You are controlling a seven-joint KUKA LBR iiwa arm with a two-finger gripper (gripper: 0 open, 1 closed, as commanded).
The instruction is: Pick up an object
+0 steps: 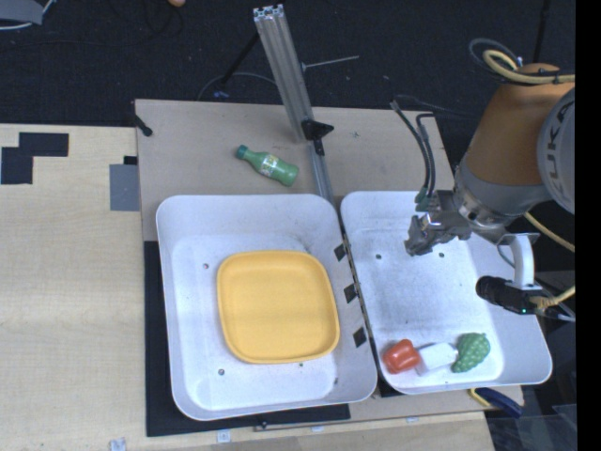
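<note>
Since the red pepper (pixel 402 354), white block (pixel 437 356) and green grapes (pixel 471 350) along the right bin's (pixel 394 280) near edge look like light, rigid, smooth toys, pinch across their middles; the gripper (pixel 424 238), jaws' state indiscernible, hovers toward the far edge.

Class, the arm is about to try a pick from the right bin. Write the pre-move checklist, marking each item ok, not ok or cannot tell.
1. Targets present: red pepper-like toy, small white block and green bumpy toy lie in the right white bin: ok.
2. Gripper above a target: it hangs over bare bin floor, apart from them: not ok.
3. Finger opening: cannot tell.
4. Targets spaced for a clean grasp: they are bunched together: not ok.
5. Yellow square plate out of the way in the left white bin: ok.
</note>
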